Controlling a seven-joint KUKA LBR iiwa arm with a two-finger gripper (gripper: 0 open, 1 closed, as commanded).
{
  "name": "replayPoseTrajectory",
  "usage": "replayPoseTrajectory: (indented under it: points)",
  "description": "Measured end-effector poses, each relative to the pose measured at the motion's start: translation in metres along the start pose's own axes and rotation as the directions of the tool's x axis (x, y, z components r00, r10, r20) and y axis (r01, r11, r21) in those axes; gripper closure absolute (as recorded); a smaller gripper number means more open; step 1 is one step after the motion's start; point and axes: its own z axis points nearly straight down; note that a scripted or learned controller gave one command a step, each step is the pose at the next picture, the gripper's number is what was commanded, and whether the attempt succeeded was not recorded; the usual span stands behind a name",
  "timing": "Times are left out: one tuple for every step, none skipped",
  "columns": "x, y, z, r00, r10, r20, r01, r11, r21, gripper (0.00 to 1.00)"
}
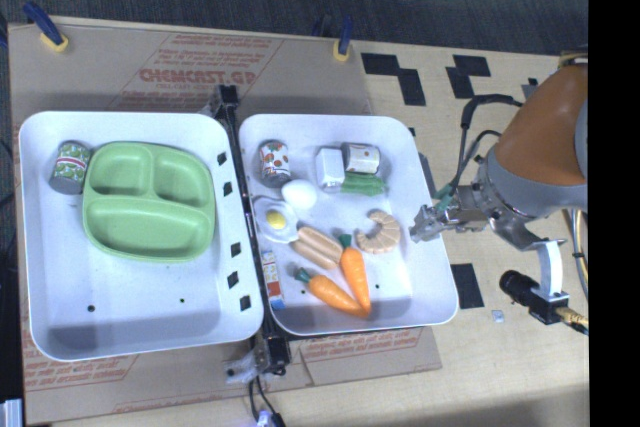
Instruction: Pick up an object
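Note:
My gripper (424, 223) hangs over the right rim of the right bin (432, 267), with nothing visible between its fingers. The croissant (380, 230) lies just left of it. Further left in that bin are two carrots (345, 286), a hot dog (316, 246), a fried egg (277, 221), a white egg (299, 194), a small can (274, 160), a white carton (330, 166) and a silver package on a green piece (363, 165).
The left bin (50, 315) holds a green divided tray (150, 200) and a small can (69, 165) at its upper left. Black clips run along the seam between the bins. Cables and a black fitting (530, 295) lie right of the bins.

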Motion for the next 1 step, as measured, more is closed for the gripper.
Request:
replayPoseTrajectory:
  points:
    - [-0.0003,0.0013,-0.0106,1.000,-0.004,0.002,0.004,1.000,-0.002,1.00]
